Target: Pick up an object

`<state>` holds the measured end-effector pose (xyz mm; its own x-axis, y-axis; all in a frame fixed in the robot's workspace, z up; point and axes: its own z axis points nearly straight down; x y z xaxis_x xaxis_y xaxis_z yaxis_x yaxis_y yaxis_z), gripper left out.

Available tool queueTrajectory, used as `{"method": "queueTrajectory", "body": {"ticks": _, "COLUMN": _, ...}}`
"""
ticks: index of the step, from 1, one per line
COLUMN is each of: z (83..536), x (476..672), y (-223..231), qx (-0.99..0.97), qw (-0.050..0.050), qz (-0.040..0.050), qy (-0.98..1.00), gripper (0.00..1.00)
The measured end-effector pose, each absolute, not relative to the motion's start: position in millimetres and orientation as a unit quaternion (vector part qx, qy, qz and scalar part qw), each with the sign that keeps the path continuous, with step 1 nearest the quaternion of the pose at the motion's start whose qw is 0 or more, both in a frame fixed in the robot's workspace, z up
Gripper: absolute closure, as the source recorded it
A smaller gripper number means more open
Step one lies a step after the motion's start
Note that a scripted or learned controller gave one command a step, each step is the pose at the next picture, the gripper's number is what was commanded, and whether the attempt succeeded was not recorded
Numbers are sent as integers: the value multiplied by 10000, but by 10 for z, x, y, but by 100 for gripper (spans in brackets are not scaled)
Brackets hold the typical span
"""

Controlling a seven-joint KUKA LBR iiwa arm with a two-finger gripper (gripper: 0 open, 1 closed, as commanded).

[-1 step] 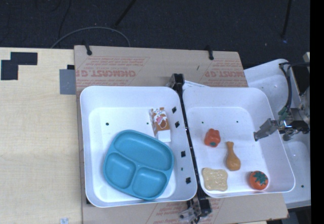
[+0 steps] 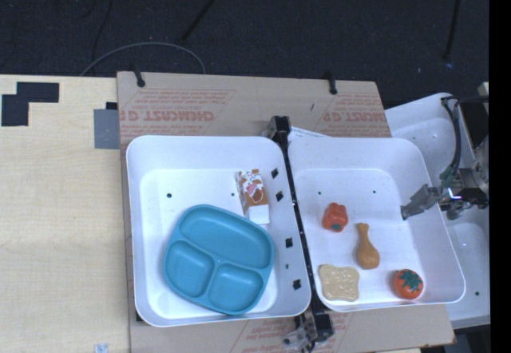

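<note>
I see a blue tray and a small card in the left bin. The right bin holds pepper, drumstick, bread and tomato. My tool hangs at that bin's right rim; its grip I cannot tell.

A pale wooden bench top fills the left side, marked with black blocky shapes and a grey square near its upper edge. A brown cardboard sheet printed with reversed red lettering lies across the middle of the bench. Beyond it, a dark carpeted floor is crossed by thin cables.
</note>
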<state>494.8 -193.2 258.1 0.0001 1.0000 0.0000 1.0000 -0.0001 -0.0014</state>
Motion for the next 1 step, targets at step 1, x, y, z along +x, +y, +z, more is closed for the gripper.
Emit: {"method": "queueTrajectory", "body": {"ticks": 1, "z": 2039, "x": 4922, "y": -1819, "qx": -7069, "qw": 40, "qz": 15, "qy": -7073, "gripper": 0}}
